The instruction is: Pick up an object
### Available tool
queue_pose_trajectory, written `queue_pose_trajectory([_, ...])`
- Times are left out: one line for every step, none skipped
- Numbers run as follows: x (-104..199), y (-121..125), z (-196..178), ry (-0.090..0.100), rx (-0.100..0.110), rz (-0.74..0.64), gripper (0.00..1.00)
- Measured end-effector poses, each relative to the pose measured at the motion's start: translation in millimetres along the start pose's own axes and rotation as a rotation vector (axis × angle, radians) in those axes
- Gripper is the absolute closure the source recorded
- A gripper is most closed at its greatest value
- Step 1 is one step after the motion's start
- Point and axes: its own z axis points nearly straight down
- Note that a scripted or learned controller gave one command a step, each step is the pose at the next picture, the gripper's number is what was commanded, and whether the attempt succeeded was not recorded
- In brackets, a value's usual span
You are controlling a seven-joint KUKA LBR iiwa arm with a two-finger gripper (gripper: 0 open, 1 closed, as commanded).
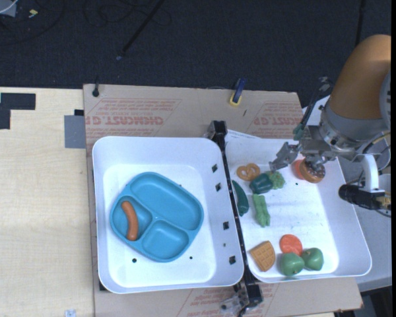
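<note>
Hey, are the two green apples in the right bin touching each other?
Touching. The camera view shows the two green apples pressed side by side, no gap.

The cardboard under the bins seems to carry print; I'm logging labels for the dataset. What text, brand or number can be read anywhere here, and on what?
Cardboard sheet, left of the clamp: red print, upside down, too blurred to read.
Cardboard, right part: more red print, unreadable.
Nothing else carries legible text.

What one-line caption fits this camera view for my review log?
KUKA arm's gripper hovers over the right bin of toy foods; the left bin holds a blue tray with a sausage.
</note>
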Motion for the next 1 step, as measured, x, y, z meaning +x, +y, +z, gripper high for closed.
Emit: queue_pose_trajectory([0.0,2.2,-7.8,-0.001,-0.014,-0.002,0.0])
